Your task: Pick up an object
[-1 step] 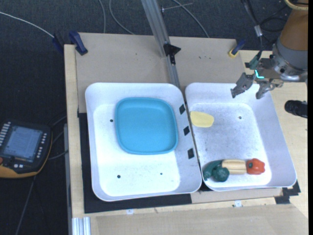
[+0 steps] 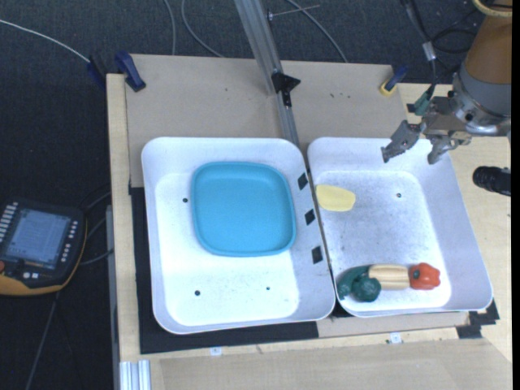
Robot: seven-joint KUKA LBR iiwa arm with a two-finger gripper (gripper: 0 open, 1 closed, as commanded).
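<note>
Hovering over the right bin (image 2: 455, 218), fingers (image 2: 396, 148) spread wide, holding nothing, no readable writing.

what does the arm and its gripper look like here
The arm is a rounded grey body with a broad orange band above the wrist. Below it sits a grey metal wrist block, and the gripper ends in two dark, slim fingers. Thin black cables run alongside the wrist, with a small green part near the block.
</note>
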